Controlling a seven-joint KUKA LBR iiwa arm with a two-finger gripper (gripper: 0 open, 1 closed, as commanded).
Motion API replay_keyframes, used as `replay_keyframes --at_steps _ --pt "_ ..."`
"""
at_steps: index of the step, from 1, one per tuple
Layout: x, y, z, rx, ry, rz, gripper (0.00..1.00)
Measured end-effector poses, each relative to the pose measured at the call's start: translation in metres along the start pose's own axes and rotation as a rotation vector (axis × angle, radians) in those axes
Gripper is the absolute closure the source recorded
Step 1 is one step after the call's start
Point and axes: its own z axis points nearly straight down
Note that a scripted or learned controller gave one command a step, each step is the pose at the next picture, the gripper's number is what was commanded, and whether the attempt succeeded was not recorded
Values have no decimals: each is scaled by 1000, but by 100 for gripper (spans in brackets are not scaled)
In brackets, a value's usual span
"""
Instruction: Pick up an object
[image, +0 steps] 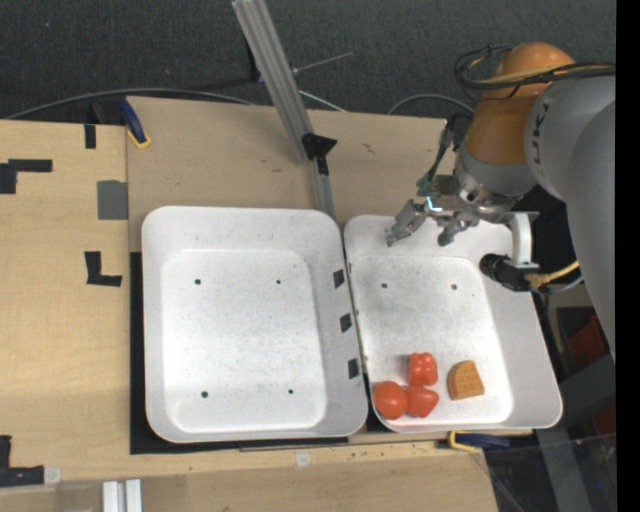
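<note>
Three small objects lie in the right bin (520, 330) near its front edge: a red pepper-like piece (422, 369), a red tomato-like piece (392, 400) touching a further red piece (422, 402), and a tan waffle-like block (465, 380) just beside them. The red pieces crowd together against the bin's front-left corner, close to the wall.

Risk, as I judge it: a descent onto the red cluster could land one of my fingers on top of a piece instead of beside it, or wedge against the bin wall, so that I close on nothing. The rounded red pieces may also roll out from between my fingers as they close. The waffle-like block stands slightly apart and looks the cleaner target.

My fingers (405, 226) are spread apart, with nothing between them. My gripper (429, 228) hovers over the back edge of the right bin, well apart from the objects, pointing down and toward the left bin (160, 300). My arm (560, 110) reaches in from the surface's back-right corner, the orange band (510, 110) above the wrist.
</note>
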Motion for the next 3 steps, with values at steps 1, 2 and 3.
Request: replay_keyframes --at_steps 1,2,3 --pt "0 1 -3 -5 0 -1 0" --pt "-5 -8 49 0 -2 0 0" --pt "-5 -9 103 0 -2 0 0"
